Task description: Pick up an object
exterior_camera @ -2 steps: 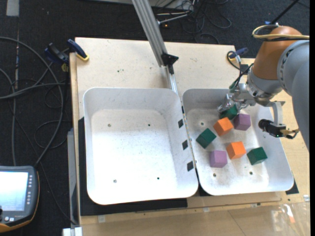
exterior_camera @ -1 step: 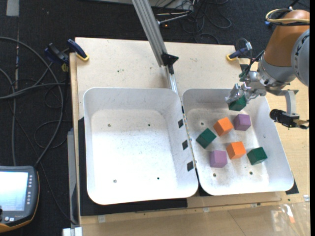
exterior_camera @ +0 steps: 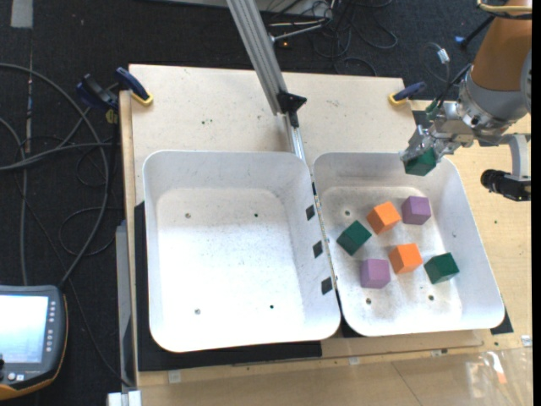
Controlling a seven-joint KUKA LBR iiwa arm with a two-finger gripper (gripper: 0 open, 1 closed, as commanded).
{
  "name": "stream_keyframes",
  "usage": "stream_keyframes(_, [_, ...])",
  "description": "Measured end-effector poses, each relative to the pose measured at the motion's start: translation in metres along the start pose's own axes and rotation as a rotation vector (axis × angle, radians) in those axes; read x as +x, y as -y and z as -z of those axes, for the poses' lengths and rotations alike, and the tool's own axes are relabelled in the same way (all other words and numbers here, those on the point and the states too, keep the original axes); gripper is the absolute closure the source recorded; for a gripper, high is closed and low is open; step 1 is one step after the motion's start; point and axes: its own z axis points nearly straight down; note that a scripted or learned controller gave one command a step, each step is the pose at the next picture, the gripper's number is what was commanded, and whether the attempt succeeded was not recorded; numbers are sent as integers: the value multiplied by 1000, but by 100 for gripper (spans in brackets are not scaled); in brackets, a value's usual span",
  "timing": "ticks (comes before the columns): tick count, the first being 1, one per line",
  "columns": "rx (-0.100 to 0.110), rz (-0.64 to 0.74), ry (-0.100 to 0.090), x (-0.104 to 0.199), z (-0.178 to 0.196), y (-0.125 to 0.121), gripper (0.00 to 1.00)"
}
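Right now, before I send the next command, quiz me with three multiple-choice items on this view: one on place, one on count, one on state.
1. Where do the loose blocks lie?
A. left bin
B. right bin
C. bare bench

2. How many orange blocks lie in a bin?
A. one
B. two
C. four

3. What is between the gripper's fingers?
A. a green block
B. a purple block
C. nothing

Answers:
1 B: all lie in the right bin.
2 B: one orange block, another.
3 A: the gripper holds a green block above the bin's far edge.

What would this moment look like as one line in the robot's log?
gripper: shut on green block, raised at right bin's far edge | in right bin: two orange, two purple, two green blocks
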Motion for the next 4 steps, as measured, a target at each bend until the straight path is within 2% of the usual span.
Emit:
stream_keyframes(1, [8,5,-4,45,6,1,100])
stream_keyframes(3, [8,6,-5,156,24,8,100])
stream_keyframes(4, [11,7,-5,216,14,23,100])
